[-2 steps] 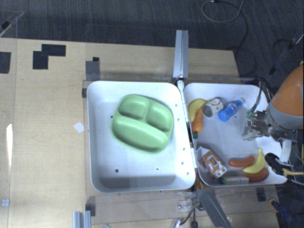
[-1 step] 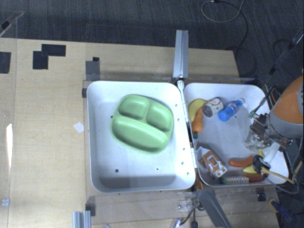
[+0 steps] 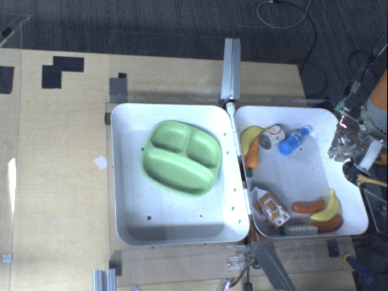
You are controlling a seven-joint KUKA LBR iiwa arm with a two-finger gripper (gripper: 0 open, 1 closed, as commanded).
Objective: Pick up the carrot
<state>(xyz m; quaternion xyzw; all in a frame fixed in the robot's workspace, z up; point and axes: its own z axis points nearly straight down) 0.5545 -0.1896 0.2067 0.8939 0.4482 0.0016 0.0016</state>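
While lying against left wall of right bin (image 3: 348,220), carrot (image 3: 252,156) touches banana (image 3: 250,138); gripper (image 3: 353,150) over right rim, grip state not possible to tell

divided plate (image 3: 182,156) in left bin (image 3: 121,180), carrot (image 3: 253,156) against right bin's (image 3: 321,117) left wall, bottle (image 3: 294,141) right of it

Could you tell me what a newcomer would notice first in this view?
Probably the green divided plate, alone in the left bin. Next, the clutter in the right bin: the carrot against its left wall beside a banana, and a blue bottle nearby. The end effector hangs over that bin's right rim.
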